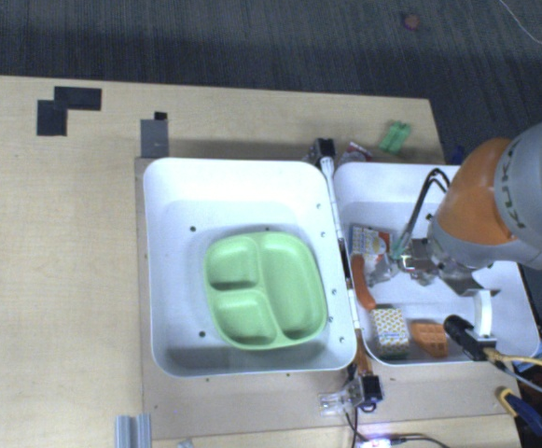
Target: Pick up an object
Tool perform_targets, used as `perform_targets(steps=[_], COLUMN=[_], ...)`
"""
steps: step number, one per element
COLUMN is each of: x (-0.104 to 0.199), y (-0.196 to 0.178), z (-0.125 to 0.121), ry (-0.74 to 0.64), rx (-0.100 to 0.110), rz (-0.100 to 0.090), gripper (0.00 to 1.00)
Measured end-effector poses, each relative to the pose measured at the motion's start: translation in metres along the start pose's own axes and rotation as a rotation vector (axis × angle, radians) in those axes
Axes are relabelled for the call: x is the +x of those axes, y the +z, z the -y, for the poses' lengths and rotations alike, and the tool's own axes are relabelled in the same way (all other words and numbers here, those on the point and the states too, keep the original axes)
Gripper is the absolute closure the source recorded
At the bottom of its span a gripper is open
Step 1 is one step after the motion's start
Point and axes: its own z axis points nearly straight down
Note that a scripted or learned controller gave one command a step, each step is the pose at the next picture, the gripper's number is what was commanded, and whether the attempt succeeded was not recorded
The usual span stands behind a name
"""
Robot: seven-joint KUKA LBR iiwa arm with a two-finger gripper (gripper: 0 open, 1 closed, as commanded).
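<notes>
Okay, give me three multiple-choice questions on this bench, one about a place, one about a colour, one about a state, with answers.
1. Where does the divided tray lie?
A. left bin
B. right bin
C. bare bench

2. What colour is that tray?
A. white
B. light green
C. orange

3. How does the tray sit?
A. flat, open side up
B. upside down
C. standing on edge

Answers:
1 A, it rests in the left bin, away from the arm.
2 B, pale green against white walls.
3 A, its three compartments face the camera.

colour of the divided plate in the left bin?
Light green; the divided plate shows clearly in the camera view.
</notes>
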Motion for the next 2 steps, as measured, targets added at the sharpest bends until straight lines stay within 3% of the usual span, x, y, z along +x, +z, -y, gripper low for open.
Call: perform_targets(steps=[1,2], x=[0.000,-0.075], y=[-0.012,0.000], z=[-0.002,-0.019], ry=[-0.004,0.001], rx=[-0.006,-0.001], rz=[0.002,0.003], gripper=[1.00,1.00])
